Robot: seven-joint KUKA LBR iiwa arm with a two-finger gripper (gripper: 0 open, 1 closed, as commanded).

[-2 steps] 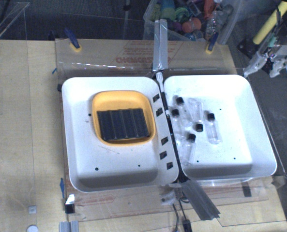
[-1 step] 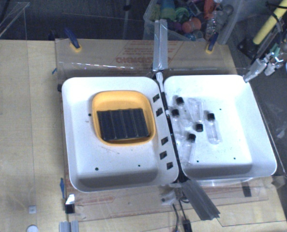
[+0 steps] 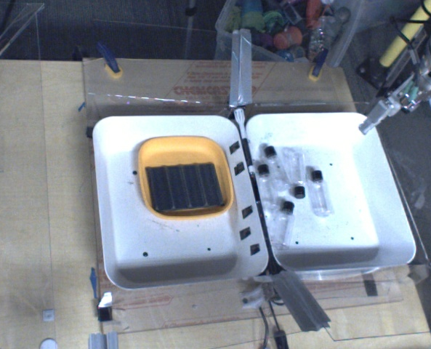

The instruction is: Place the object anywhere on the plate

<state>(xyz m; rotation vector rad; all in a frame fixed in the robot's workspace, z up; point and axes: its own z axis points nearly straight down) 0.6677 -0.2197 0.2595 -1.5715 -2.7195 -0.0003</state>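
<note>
Step in hand looks like approach before the pick: nothing is on the plate from the right bin yet.

The yellow-orange rounded square plate point(image 3: 182, 174) sits in the left shallow white bin point(image 3: 121, 253), carrying a dark ribbed rectangular slab point(image 3: 184, 186) across its middle.

The candidate objects, a loose cluster of clear plastic tubes with black caps point(image 3: 291, 184), lie flat in the left half of the right shallow white bin point(image 3: 375, 231), close to the divider between the bins. Hard to separate one tube from another; they are transparent against white.

The grey two-finger gripper point(image 3: 365, 127) is at the right bin's top-right corner, above the rim, well apart from the tubes. Can't tell whether it is spread or closed; nothing visible in it.

Next move, my read: travel left and down over the cluster, pick a single tube by its body or cap, lift clear of the divider, then cross to the plate. Risk: transparent, slim, crowded tubes make a missed or double grab likely.
</note>
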